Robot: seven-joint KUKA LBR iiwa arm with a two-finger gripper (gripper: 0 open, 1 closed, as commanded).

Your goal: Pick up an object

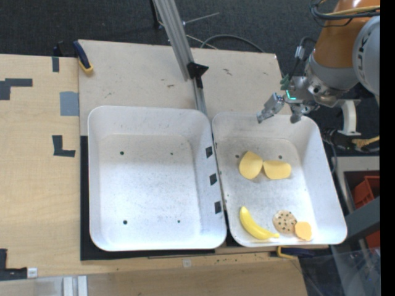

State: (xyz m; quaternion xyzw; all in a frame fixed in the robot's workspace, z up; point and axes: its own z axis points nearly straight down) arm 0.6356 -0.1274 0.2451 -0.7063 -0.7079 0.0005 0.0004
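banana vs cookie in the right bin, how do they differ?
Shape: the banana is long and curved, the cookie is round and flat.
Colour: the banana is plain bright yellow, the cookie is tan with dark specks.
Neighbours: the cookie touches an orange piece, the banana lies to the cookie's left.
Shared: both lie at the near end of the right bin, away from the gripper.

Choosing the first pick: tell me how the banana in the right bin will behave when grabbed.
The banana looks curved and smooth-skinned, so it may pivot or slip between fingers. It lies flat near the right bin's front wall, so unlikely to roll. It is probably a light, stiff toy.
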